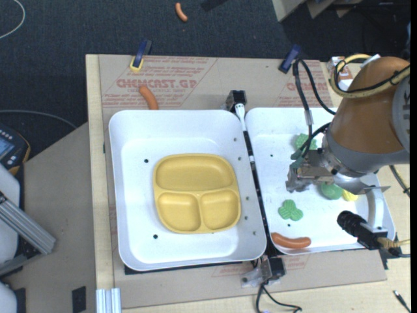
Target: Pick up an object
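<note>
Black clip (272, 267) with a loose cable sits at the bench's near edge, where the two bins meet. Just beyond it, an orange sausage (291, 241) lies crosswise against the near wall of the right bin (273, 132).

The left bin (130, 149) bears a yellow divided plate (195, 193) with three compartments, set in the middle of the bin. On the brown board (195, 77) beyond that bin lies a second orange sausage (149, 97), and two blue clamps (139, 56) (290, 59) grip the board's far edge. A third small sausage (181, 12) lies on the dark floor farther off.

The arm (371, 109) reaches in from the right and covers much of the right bin's right half. Its gripper (301, 178) hangs low over the middle of that bin; whether it is spread or pressed together cannot be told, and nothing can be seen held in it.

A green lobed piece (290, 210), small, flat and clover-shaped, lies on the bin floor just near of the gripper and apart from it, between gripper and sausage. A rounder green piece (331, 190) lies just right of the gripper, partly hidden by the wrist. A third green piece (302, 142) lies on the far side, partly hidden by a black cable.
</note>
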`<state>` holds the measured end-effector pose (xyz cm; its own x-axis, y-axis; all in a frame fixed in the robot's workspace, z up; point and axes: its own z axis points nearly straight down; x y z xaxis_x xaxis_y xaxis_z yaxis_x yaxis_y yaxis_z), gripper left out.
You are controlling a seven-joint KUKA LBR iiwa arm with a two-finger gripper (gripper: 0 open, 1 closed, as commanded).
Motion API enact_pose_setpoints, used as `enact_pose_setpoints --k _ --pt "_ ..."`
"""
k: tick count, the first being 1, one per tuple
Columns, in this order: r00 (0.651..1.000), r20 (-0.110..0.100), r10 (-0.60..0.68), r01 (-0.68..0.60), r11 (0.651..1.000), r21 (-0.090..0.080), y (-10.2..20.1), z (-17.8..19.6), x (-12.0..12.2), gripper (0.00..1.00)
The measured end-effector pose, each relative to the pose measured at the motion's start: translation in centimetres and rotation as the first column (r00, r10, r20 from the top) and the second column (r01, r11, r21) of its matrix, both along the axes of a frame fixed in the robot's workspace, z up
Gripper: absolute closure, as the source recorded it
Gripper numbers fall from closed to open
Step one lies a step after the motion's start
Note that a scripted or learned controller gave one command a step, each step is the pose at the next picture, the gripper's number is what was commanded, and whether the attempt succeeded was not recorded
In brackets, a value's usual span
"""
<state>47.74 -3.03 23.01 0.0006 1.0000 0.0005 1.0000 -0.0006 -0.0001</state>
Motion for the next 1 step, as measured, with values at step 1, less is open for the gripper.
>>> enact_pose_setpoints --k 1 --pt "1.000 -0.004 0.000 0.000 1.000 0.000 -0.15 -1.62 0.64 1.00"
